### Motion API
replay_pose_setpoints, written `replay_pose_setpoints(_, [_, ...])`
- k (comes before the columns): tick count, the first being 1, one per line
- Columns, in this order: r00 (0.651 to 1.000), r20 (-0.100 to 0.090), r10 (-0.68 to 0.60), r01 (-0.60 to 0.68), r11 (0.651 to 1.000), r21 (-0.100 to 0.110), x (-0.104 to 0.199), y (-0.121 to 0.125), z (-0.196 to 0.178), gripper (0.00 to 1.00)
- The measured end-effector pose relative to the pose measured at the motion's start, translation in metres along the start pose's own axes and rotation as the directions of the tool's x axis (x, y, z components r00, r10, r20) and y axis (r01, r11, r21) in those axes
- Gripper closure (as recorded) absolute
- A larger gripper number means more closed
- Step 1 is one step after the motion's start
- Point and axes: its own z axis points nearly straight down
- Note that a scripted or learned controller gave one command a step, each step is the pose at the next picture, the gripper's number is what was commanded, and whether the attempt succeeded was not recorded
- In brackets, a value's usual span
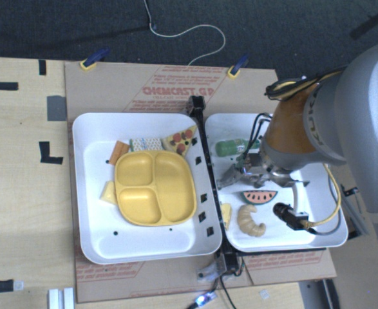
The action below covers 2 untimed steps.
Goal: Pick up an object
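My gripper hangs low over the left half of the right bin, under the grey arm with its orange band. Its two metal fingers stand apart, open, with nothing between them. A watermelon slice lies just below and right of the gripper. A croissant sits nearer the front wall. A green object lies behind the gripper, partly hidden by the wrist. A small yellow piece rests against the bin's left wall.
The left bin holds a yellow divided plate, a pizza slice, an orange piece and a yellow wedge. A black part on a cable hangs right of the croissant.
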Motion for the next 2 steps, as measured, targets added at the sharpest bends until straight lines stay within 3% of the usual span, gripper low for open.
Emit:
replay_pose_setpoints(1, [1.000,-0.001,0.000,0.000,1.000,-0.002,0.000,0.001,-0.013,1.00])
replay_pose_setpoints(2, [1.000,-0.002,0.001,-0.001,1.000,-0.004,-0.004,0.001,-0.055,1.00])
